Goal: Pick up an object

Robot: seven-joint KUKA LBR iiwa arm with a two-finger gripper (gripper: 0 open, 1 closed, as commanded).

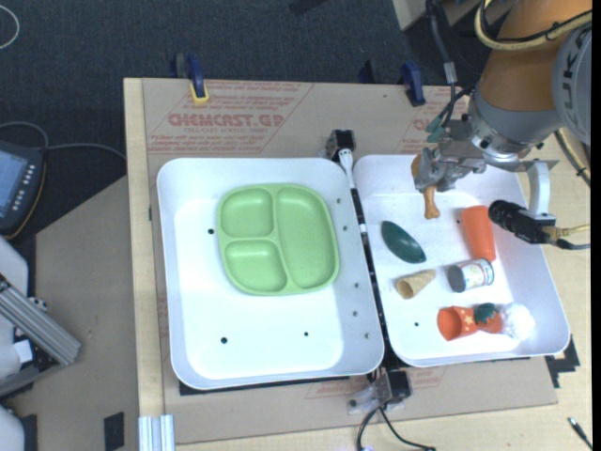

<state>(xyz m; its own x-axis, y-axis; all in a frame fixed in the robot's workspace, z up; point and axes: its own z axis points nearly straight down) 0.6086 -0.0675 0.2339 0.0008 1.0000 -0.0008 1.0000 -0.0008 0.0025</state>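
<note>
My gripper (431, 195) pinches a small tan peg (431, 205) by its top; it hangs below my fingers. Thin hold, prob slips if I swing.

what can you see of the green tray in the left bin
The green tray is a pale green plate with rounded corners that looks like plastic. Raised ridges split it into three sections: two smaller ones on the view's left, one above the other, and a longer one along the right. All three hold nothing. It lies flat and face up on the floor of the left bin, in the upper middle part, slightly turned relative to the bin's walls. Only the bin floor touches it.
</note>
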